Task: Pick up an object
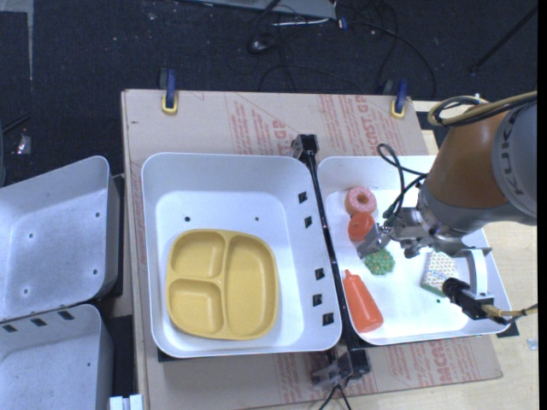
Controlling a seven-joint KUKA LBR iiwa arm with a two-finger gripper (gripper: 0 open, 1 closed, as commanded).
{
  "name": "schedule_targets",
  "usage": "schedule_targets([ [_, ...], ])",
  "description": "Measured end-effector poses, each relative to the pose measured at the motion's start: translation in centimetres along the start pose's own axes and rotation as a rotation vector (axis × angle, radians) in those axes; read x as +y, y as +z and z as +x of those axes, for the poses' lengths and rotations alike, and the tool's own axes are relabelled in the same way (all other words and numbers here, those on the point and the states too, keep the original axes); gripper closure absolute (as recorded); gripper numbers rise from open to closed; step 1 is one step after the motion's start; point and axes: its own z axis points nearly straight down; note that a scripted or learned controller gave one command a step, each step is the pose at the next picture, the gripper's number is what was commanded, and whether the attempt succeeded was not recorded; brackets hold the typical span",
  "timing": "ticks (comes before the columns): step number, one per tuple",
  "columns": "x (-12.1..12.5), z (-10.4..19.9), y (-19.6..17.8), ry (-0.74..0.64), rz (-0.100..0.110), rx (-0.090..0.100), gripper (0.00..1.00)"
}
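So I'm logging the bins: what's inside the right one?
The right bin holds a pink ring, red ball, green lump, orange bottle and patterned block. The arm covers its far corner.

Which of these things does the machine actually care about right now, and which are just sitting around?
Part of the job:
the gripper
small green bumpy object right beneath it
round red object
pink ring-shaped doughnut toy
orange bottle-shaped object
patterned square packet

Just lying about:
yellow divided plastic tray
blue and yellow clamps
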Motion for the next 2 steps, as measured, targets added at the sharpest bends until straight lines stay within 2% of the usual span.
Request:
schedule_targets([
  [1, 0.0, 0.0, 5.3, 0.000, 0.002, 0.001, 0.00],
  [2, 0.0, 0.1, 4.1, 0.001, -0.002, 0.000, 1.00],
])
